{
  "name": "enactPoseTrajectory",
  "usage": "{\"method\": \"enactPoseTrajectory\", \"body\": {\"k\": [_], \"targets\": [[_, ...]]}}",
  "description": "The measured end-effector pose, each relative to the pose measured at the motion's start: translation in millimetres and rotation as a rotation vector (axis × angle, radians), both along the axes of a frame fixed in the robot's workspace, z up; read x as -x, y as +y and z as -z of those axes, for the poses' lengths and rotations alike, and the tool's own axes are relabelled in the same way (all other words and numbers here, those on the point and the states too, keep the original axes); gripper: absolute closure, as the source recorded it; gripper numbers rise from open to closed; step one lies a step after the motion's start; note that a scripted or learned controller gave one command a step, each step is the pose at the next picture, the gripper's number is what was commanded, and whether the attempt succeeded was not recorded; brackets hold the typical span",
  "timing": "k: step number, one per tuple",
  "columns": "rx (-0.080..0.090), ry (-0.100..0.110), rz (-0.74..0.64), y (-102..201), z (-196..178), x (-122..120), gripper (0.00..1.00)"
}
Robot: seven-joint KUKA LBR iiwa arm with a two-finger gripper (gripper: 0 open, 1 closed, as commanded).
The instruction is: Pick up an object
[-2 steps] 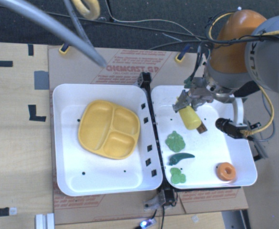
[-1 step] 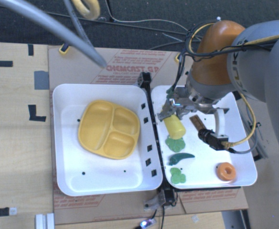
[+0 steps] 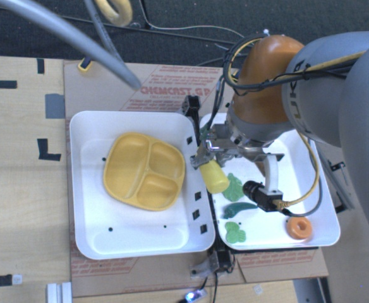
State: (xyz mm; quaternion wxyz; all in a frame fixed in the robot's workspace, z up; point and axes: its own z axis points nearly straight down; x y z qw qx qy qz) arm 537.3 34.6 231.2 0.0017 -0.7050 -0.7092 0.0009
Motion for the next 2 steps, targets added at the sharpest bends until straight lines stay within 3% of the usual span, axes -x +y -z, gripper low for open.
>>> {"method": "enactPoseTrajectory", "body": {"k": [1,2], "targets": [[0.001,0.001,-0.001,54.7,8.0,22.7,1.0],[0.002,0.0,0.003,51.9,7.6,21.7,0.0]]}}
